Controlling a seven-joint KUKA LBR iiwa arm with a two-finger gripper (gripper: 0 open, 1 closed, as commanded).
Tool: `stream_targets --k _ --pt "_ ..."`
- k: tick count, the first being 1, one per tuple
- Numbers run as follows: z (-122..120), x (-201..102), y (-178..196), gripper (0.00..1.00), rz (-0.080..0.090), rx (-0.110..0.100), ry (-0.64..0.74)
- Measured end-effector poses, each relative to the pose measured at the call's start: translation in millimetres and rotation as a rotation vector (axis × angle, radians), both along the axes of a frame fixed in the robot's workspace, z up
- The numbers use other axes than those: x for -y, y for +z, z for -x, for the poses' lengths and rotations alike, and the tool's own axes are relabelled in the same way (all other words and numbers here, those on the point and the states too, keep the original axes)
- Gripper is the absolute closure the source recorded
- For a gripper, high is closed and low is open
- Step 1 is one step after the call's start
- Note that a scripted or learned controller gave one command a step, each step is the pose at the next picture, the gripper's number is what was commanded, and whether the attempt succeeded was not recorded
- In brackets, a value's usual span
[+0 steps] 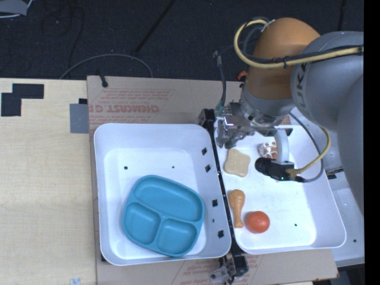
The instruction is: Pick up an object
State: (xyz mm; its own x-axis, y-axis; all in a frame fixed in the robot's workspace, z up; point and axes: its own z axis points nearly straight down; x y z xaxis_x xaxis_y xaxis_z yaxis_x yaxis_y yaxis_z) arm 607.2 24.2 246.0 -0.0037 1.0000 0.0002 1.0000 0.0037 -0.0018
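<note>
Looking down from the camera view, the gripper [233, 133] is hanging over the right bin [309, 230], just above a slice of bread [237, 162]; I cannot tell its grip. A drumstick [237, 206] and tomato [257, 221] are lying nearer. Nothing looks lifted yet. A blue divided plate [162, 215] is sitting in the left bin [113, 153].

L bin [113, 159] holds a blue 3-compartment tray [163, 215], lying flat toward the bin's near-right corner. Both bins sit on cardboard [154, 103] w/ red print, on a light wood bench [41, 189]. Black cables [119, 58] on the dark floor behind.
</note>
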Motion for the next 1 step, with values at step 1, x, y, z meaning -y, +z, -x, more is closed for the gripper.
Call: stream_targets --k 1 --pt "3.6 -50.2 -0.8 1.0 -0.001 -0.001 0.001"
